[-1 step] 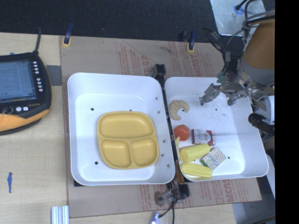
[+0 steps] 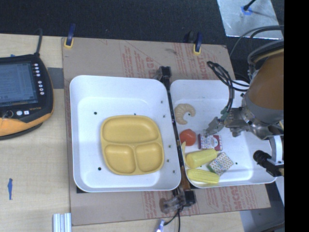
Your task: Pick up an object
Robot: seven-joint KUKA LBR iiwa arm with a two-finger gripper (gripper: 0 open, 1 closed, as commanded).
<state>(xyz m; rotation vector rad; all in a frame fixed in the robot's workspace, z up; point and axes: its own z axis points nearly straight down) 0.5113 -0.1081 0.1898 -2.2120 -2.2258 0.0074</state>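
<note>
Right bin (image 2: 195, 88): small red-and-white packet (image 2: 210, 142).

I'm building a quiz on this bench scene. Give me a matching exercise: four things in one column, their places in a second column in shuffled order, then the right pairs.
Things
1. yellow divided tray
2. croissant
3. tomato
4. teach pendant

Places
A. on the bench, left of both bins
B. in the left bin
C. in the right bin, near its far left corner
D. in the right bin, between the croissant and the corn cobs

Pairs: 1-B, 2-C, 3-D, 4-A
</note>
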